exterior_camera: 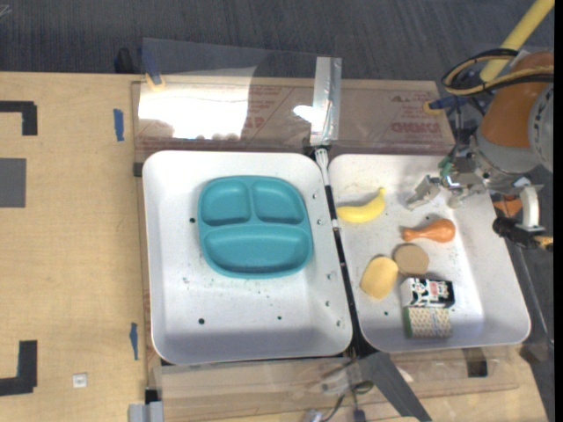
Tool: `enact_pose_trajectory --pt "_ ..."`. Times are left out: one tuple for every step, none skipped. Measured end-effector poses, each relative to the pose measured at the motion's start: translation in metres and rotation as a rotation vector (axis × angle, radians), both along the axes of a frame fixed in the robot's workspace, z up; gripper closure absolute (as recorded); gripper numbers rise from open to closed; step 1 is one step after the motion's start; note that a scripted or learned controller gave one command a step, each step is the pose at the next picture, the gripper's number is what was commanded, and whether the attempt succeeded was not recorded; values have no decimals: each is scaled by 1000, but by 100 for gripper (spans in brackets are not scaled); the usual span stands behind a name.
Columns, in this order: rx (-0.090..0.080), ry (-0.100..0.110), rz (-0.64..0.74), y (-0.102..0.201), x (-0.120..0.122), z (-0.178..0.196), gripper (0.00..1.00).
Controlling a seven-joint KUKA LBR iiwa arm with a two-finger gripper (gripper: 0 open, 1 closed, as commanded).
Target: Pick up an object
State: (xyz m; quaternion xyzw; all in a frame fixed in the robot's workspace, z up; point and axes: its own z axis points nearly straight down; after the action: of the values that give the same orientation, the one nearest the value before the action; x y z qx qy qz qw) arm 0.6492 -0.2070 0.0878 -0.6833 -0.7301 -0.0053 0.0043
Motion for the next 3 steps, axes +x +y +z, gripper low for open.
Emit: enact_pose_trajectory --pt "-13 -2 272 18 -81 23 0" --pt "-9 -7 87 2 -122 1 0" --pt "3 -4 100 -3 -120 1 0"
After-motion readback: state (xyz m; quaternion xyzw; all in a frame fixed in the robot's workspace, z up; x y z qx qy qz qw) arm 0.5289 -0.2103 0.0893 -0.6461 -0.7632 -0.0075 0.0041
